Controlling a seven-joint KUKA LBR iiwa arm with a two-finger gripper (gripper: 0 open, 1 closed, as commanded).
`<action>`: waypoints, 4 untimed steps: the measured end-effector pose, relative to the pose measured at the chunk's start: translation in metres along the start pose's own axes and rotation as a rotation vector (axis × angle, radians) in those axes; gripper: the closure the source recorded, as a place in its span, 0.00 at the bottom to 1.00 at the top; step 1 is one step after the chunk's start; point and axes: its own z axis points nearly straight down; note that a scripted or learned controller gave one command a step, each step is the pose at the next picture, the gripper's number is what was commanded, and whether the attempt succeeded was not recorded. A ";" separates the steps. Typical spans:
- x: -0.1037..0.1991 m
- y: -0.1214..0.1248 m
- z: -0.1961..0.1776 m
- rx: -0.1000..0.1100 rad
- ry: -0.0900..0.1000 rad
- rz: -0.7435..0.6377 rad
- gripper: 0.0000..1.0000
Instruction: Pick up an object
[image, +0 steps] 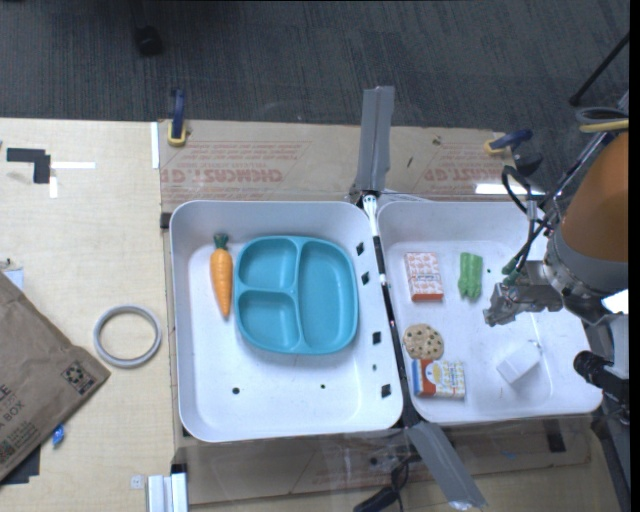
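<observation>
White block (519, 364) lies just below my hand (497, 310) in the right bin (580, 400), apart from it. Green piece (470, 275) sits just above my hand; cookie (424, 342) off left. Whether my grip is open, I cannot tell.

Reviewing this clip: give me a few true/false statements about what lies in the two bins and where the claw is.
1. The carrot lies in the left bin, beside the blue divided plate. True.
2. The cookie sits on the plate. False: it lies in the right bin.
3. The claw is over the right bin. True.
4. The green object is in the left bin. False: right bin, beside the pink-and-white packet.
</observation>
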 end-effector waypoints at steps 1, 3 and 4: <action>-0.001 0.001 -0.008 0.001 0.000 0.002 1.00; 0.022 0.017 -0.009 -0.003 -0.001 -0.333 0.00; 0.084 0.040 -0.039 -0.002 -0.001 -0.272 0.00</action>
